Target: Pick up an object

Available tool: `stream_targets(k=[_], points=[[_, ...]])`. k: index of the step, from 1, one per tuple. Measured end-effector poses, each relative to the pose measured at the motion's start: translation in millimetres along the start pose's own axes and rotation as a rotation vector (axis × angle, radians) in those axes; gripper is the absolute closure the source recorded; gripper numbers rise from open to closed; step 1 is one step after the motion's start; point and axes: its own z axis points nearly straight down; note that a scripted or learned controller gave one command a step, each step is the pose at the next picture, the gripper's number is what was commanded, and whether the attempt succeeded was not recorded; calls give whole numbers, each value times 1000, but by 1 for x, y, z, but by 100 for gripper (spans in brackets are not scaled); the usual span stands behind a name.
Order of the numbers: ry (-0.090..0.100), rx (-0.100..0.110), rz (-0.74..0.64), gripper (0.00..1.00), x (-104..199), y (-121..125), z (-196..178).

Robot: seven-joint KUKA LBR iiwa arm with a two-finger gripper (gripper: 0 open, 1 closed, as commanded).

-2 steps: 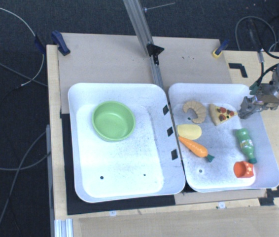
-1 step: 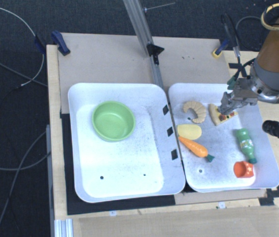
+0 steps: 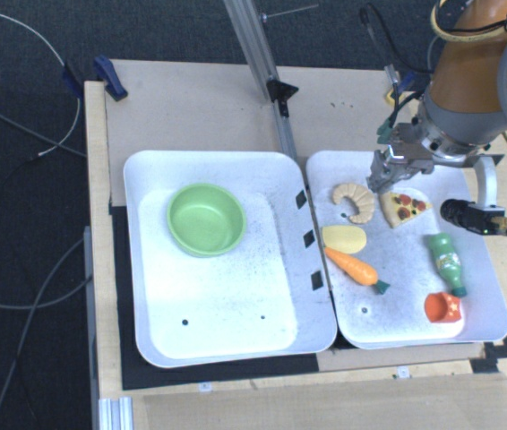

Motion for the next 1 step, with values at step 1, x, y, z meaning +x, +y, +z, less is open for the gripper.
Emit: stream_targets(k=[1], points=[[0,2,1,100,46,9,5]])
